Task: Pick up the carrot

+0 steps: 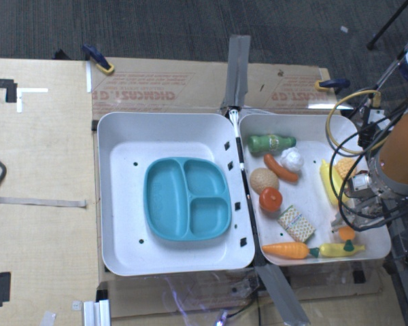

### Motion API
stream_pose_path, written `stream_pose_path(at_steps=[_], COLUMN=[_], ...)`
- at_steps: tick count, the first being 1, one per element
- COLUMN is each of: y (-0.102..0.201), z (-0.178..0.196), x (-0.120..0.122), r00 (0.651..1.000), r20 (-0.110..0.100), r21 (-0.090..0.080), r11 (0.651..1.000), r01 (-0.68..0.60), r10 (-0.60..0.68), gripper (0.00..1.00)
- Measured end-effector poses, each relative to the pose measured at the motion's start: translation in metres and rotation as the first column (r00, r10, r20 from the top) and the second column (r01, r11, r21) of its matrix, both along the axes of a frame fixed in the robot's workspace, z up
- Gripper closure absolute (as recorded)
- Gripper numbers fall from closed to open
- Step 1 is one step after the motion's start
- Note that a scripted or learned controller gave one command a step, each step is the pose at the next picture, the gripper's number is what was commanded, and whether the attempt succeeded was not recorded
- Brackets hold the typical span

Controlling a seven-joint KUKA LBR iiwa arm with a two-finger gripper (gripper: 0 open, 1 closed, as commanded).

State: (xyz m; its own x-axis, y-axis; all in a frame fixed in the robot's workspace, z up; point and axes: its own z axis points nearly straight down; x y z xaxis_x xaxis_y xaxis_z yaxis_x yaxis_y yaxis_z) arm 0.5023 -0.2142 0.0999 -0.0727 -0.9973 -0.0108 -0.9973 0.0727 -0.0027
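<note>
While the carrot [285, 250] lies untouched on the bin [313, 260] floor, well left of the gripper [343, 224], nothing is grasped yet; gripper state unclear.

On the cardboard sheet [164, 90] behind my two bins I see red printed lettering, upside down from this camera. It seems to say something like "CHEMICAL", with smaller lines beneath, but I cannot make it out for certain. More red print on the cardboard's right part [296, 95] is too blurred to read.
</note>
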Motion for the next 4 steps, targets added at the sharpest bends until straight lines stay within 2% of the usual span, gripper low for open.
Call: stream_pose_path(at_steps=[1, 2, 3, 4], y=[0.053, -0.007, 0.017, 0.018], z=[0.048, -0.007, 0.05, 0.06], x=[0.026, -0.006, -0.021, -0.018], r00=[0.832, 0.942, 0.838, 0.839], r20=[0.001, 0.001, 0.001, 0.006], r21=[-0.006, -0.008, -0.007, -0.003], r11=[0.832, 0.942, 0.838, 0.839], r01=[0.554, 0.335, 0.546, 0.544], r10=[-0.554, -0.335, -0.546, -0.544], gripper=[1.0, 1.0, 1.0, 1.0])
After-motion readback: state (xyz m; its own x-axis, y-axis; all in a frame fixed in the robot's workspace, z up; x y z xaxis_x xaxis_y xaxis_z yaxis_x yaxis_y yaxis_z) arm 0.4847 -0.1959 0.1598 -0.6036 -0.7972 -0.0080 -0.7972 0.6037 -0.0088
